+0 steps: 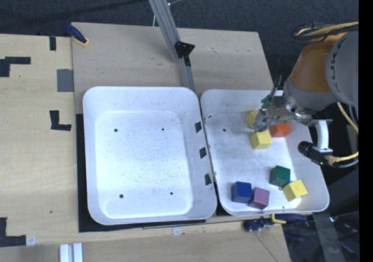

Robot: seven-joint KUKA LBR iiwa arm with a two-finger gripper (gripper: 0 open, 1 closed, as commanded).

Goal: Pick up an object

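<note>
Arm comes in from the right, orange band above the wrist, w/ the claw (267,116) down inside the right bin (224,156), near its upper middle. Can't tell the claw's state: too small and dark against the blocks to judge. Right around the claw sit three blocks: a yellow block (261,140) just below it, an orange block (281,130) just to its right, and another yellow block (252,118) at its left, partly hidden by the claw. Whether the claw touches any of them, can't tell; nothing seen lifted. Lower in the same bin, well apart from the claw: green block (280,175), w/ a yellow cube (295,189) just beside it at lower right; further left near the bin's bottom edge, a blue block (241,191) touching or nearly touching a purple block (260,197). Left bin (143,153) lies side by side w/ the right one, rims meeting at the middle. Both rest on the table (35,138), light wood w/ black tape marks on the left. A grey metal pole (163,13) slants down from the top to the bins' upper junction.
</note>
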